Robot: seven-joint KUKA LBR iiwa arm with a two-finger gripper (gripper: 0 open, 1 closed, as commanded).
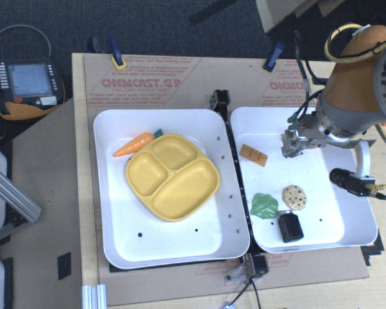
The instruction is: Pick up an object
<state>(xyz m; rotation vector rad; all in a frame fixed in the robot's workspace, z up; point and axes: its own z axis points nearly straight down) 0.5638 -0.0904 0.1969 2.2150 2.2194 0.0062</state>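
So the grey arm w/ the orange band comes in from the right and its pincer [294,141] hangs over the far part of the right shallow white bin [321,237]. Can't tell from this angle if it's open or closed, and nothing shows gripped in it. Closest candidate imo is the small flat brown rectangular cracker-looking piece [253,154], lying just left of the pincer and a touch nearer to the camera, long axis running diagonal from far-left to near-right. It sits near the bin's left wall, so not much room on that side, but open white floor btw it and the pincer. Other options are all toward the near end: a round chocolate-chip cookie [294,197], a green leafy lump [264,205] and a small black block [290,226] — the green one and black one nearly touching, cookie just beside them, so that's a tighter cluster. Left bin [116,237] has a yellow plastic divided plate [172,176] w/ an orange toy carrot [134,144] at its far-left edge, well apart from the pincer across the divider on the table [180,85]. I'd guess a short move left does it.
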